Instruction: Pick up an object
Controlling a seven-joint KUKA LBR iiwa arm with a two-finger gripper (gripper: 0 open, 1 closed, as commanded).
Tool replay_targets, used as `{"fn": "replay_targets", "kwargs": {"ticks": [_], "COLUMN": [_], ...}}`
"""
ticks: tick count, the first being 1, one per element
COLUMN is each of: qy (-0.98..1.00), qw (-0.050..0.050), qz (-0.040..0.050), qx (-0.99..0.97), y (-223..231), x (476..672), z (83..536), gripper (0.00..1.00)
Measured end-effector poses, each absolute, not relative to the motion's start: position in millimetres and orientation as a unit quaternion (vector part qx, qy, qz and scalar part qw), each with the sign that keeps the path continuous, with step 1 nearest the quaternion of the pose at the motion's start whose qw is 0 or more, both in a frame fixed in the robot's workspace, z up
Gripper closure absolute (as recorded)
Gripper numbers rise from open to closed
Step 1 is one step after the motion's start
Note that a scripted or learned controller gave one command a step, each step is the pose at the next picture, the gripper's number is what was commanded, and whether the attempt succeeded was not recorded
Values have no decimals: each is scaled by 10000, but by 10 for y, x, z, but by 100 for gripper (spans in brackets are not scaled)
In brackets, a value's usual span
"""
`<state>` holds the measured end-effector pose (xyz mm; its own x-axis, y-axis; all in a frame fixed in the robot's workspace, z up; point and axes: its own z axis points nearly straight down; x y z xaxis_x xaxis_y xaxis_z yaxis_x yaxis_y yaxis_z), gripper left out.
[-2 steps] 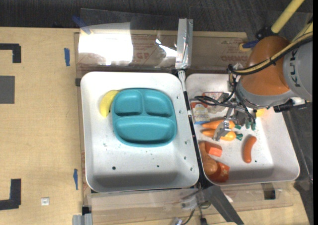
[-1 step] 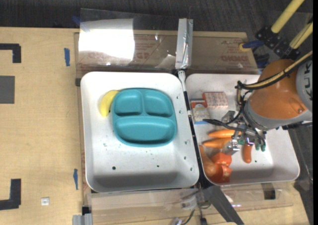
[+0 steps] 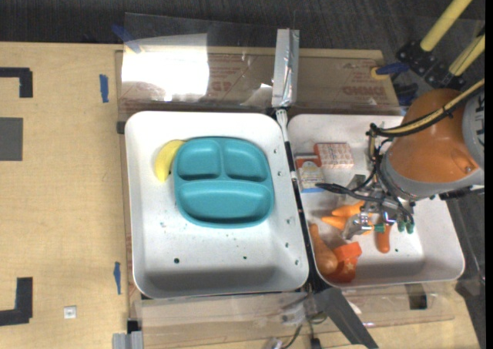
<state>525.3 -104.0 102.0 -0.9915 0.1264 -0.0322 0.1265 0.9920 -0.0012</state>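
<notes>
In the right bin (image 3: 443,259) lie several small orange things, any of which the arm could take. One orange carrot-like piece (image 3: 339,219) lies near the middle of the bin, just under the gripper (image 3: 368,213). A second orange piece (image 3: 383,238) lies to the right of it, upright in the picture. At the front left of the bin there is a round brownish-orange object (image 3: 328,261) touching a small red-orange block (image 3: 348,251); they are too small to name with certainty. At the back of the same bin there is a small box with a red and white pattern (image 3: 334,156), and beside it a pale packet (image 3: 310,176) close to the left wall.

The gripper hangs low over the orange pieces in the middle. Its dark fingers mix with cables and shadow, so I cannot tell how they stand, or if anything is between them. The orange band (image 3: 431,139) of the arm covers the back right part of this bin.

The left bin (image 3: 146,247) holds a teal divided plate (image 3: 223,180) with three compartments. A yellow object (image 3: 164,158) shows from under its left edge, mostly hidden.
</notes>
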Motion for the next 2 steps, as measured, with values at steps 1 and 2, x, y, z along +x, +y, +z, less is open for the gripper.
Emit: {"fn": "replay_targets", "kwargs": {"ticks": [1,2], "qy": [9996,9985], "qw": [70,50], "qz": [5,6], "qx": [261,549], "y": [-494,-355], "x": [5546,6113], "z": [2330,2613], "gripper": [100,100]}}
